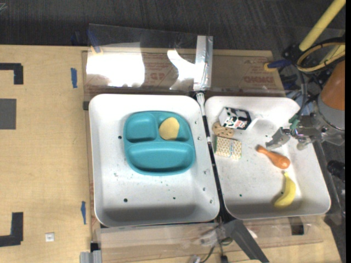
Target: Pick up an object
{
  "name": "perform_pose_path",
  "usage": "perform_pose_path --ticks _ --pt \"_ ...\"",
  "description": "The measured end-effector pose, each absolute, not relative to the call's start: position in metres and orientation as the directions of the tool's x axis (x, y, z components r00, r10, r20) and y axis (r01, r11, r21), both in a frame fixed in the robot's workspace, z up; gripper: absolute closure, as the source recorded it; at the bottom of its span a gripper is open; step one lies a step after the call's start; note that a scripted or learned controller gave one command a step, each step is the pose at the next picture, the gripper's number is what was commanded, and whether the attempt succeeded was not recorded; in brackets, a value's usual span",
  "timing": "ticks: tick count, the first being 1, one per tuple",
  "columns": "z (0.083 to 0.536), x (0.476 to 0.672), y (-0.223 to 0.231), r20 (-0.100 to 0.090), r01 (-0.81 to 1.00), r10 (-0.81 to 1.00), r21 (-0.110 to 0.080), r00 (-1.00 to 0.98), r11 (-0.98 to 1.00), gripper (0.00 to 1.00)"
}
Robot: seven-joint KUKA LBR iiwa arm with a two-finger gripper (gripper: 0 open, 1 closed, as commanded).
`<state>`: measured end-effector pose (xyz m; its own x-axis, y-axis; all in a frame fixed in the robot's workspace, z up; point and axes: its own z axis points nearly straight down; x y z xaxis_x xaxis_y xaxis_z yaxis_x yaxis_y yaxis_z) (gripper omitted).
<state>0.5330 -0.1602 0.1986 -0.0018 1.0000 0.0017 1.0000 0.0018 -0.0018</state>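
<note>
So, progress: nothing is lifted yet, as far as the view shows; the pick is all still to do.
Landmark: the metal divider point(207, 147) between the two bins.
Left bin point(104, 147): left of the divider, bearing a teal compartment tray point(159, 155) with a yellow lemon-like piece point(169, 128) in its upper right compartment.
Right bin point(258, 196): just right of the divider lie a black-and-white patterned block point(235, 118), a small brown piece point(221, 131) and a speckled block point(228, 147), close together.
Likely target: an orange carrot point(275, 157), well right of the divider; a banana point(286, 192) lies below it.
Gripper point(281, 138): farther right, fingers apart, clamped on nothing, tips just above the carrot's thin end.
Obstruction: my guess, little; the banana sits near.
</note>
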Motion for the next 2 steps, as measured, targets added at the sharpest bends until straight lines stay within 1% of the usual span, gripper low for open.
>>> perform_pose_path --ticks 1,2 --pt "0.227 0.527 -0.176 -0.002 0.999 0.999 0.005 -0.039 0.039 0.00" --pt "0.096 0.517 -0.186 0.005 0.927 0.927 -0.005 -0.375 0.375 0.00"
